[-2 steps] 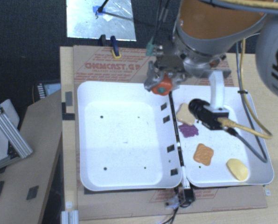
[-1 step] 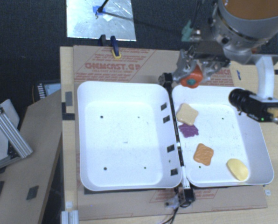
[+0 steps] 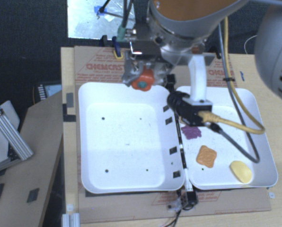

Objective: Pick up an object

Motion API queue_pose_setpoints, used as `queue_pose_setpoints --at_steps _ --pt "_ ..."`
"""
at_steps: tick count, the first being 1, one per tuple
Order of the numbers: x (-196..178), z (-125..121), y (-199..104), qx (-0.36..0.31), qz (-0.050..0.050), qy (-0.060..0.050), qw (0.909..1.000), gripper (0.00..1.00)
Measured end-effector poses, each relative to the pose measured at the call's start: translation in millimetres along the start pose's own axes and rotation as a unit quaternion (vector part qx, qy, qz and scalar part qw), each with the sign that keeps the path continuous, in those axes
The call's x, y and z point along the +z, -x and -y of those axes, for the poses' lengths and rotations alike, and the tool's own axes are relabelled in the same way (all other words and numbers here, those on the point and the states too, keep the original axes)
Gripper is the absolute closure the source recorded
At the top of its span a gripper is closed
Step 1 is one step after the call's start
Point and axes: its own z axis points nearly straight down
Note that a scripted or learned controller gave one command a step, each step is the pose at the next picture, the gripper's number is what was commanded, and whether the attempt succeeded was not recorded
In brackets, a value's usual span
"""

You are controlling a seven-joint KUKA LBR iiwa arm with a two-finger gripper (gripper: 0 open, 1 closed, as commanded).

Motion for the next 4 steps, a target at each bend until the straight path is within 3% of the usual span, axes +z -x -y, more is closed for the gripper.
queue_pose_setpoints --at_steps 1,2,3,4 --pt "-1 -1 7 0.005 0.001 0.0 1.0 0.0" --pt "-12 -2 6 0.003 0.0 0.002 1.0 1.0" --pt "-12 -2 6 0.002 0.001 0.001 1.0 0.0" --pt "-23 -2 6 -0.001 0.0 0.002 1.0 1.0"
